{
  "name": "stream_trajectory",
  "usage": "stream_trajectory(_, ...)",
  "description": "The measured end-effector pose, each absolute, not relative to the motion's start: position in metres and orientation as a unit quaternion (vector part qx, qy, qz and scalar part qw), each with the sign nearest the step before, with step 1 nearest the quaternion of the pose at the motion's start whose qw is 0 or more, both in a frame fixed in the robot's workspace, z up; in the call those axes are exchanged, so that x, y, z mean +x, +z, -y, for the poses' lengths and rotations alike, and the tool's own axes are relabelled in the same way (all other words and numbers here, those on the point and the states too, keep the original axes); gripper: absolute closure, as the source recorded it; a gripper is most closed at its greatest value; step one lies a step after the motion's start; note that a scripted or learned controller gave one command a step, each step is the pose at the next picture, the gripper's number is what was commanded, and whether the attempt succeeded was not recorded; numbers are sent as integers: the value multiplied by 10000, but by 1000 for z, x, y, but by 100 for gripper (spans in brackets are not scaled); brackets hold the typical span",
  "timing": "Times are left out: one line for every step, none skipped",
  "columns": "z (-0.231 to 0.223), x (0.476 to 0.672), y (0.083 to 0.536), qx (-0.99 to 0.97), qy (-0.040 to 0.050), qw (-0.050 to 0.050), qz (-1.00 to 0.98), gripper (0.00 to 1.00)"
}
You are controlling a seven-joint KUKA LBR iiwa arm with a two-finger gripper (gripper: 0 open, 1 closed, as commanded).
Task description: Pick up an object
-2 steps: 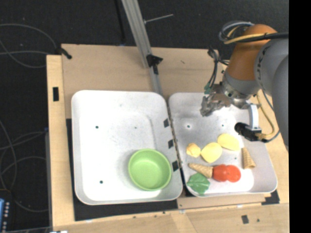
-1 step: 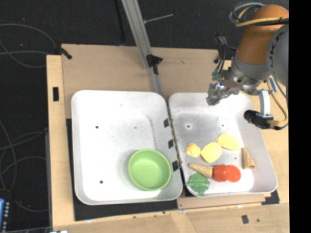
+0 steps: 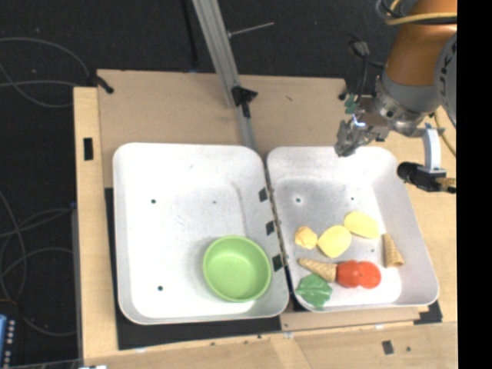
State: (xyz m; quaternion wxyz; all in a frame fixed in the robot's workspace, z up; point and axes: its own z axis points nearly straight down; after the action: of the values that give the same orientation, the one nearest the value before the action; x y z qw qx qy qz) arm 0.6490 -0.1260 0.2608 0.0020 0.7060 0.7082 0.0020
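The arm [image 3: 419, 44] comes in from the right, grey with its orange band up high, and its end effector [image 3: 350, 141] hangs over the far rim of the right bin [image 3: 323, 167], near that bin's back edge. From where I stand the tip looks small and dark, and I cannot tell how it is set; nothing shows gripped in it.

The pickable things all lie toward the near end of the right bin, well apart from the end effector. A small yellow piece [image 3: 306, 237] sits closest to the divider, with a larger pale yellow piece [image 3: 334, 241] just beside it and another yellow one [image 3: 361, 224] a little farther back and to the right. In front of them a tan cone [image 3: 317, 267] lies on its side, its tip pointing toward the divider, and a red object [image 3: 358, 274] rests just beside its wide end. A green object [image 3: 314, 290] sits at the near rim, close below the cone. A second tan cone [image 3: 392, 250] lies near the right wall.

In the left bin [image 3: 154, 175] a light green bowl [image 3: 237, 268] stands upright near the front right corner. Both bins rest on the brown worktop [image 3: 154, 106]
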Motion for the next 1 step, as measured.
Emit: stream_trajectory(77,660,247,7051,-2,0,-7091,100)
